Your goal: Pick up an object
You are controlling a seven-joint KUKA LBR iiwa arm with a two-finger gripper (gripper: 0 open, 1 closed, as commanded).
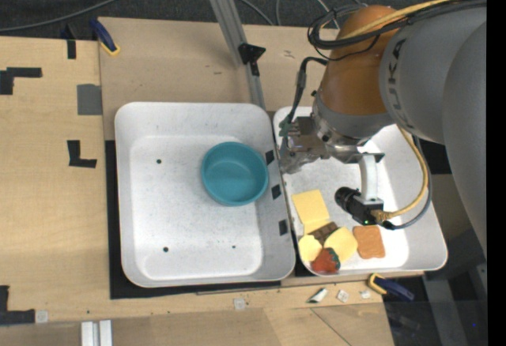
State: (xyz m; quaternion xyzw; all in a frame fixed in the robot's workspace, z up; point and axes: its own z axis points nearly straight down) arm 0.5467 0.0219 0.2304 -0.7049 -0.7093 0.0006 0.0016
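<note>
Grey arm (443, 60) is seen over the right bin (423, 257); the yellow block (310, 208) lies just below the gripper (294, 148), whose jaw state cannot be told.

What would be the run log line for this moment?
arm: over right bin | bowl: left bin | food: right bin

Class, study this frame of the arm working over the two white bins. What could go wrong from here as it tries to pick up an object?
1. The yellow block, the red piece and the orange piece crowd one corner of the right bin, so a grasp may catch two or nudge neighbours.
2. The gripper sits near the bin's left wall, which may obstruct it.
3. The teal bowl may be too wide to grip.
</note>
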